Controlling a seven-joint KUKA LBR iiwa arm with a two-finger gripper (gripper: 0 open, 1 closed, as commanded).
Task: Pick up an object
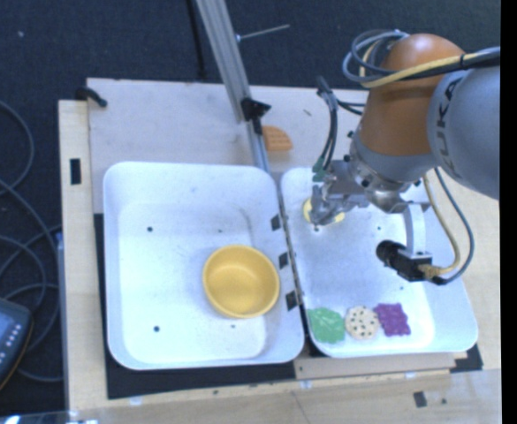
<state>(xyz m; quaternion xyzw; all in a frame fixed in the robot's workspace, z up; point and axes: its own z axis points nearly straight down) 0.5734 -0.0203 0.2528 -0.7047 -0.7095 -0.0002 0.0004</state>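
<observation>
Three small pieces sit nearest, below the claw (pixel 322 208) along the right bin's (pixel 452 312) near wall: from left, one green piece (pixel 326 324), one round cookie (pixel 361 322), one purple piece (pixel 391 319). Far left of the claw, one yellow bowl (pixel 240 280) rests in the left bin (pixel 143 201). A yellow object (pixel 312 210) lies right at the claw; whether the claw is clenched I cannot tell. Best to centre over it, descend straight, and close squarely before lifting.

Dark floor (pixel 28 25), loose cables (pixel 11 228), wooden bench (pixel 77 263)
</observation>
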